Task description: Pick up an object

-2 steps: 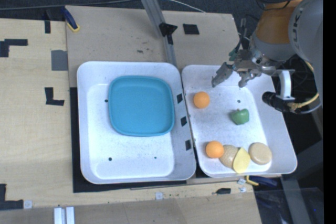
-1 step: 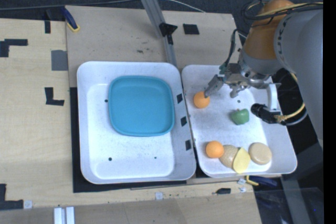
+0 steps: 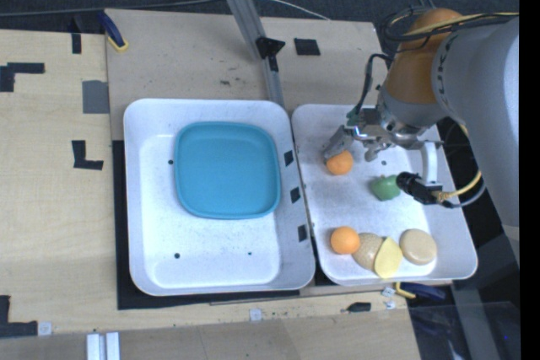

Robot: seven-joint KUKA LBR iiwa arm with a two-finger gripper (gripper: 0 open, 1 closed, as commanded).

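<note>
Taking the right-hand shallow white plastic bin [image 3: 337,265] as the landmark, its near edge carries a row of small things: a round orange ball [image 3: 344,240] toward the near left corner, then a tan lumpy piece [image 3: 367,249] touching a yellow wedge-shaped piece [image 3: 387,258], and a round beige bun-like piece [image 3: 418,246] toward the near right corner. Farther in, about the middle of that bin, a small green rounded object [image 3: 386,188] lies beside a black fitting with a yellow cable [image 3: 422,187] that hangs from the arm. Beyond that, in the far left part of the bin, a second small orange ball [image 3: 339,163] rests on the bin floor, and the two-finger gripper [image 3: 359,146] hangs just above and beside it; how the jaws stand cannot be told from this angle, and the ball is not seen between them. The grey arm with its orange band [image 3: 413,72] rises over the far right corner of the bin. To the left of this bin sits the other white bin [image 3: 152,265], which holds a square light-blue plastic plate [image 3: 227,169].
</note>
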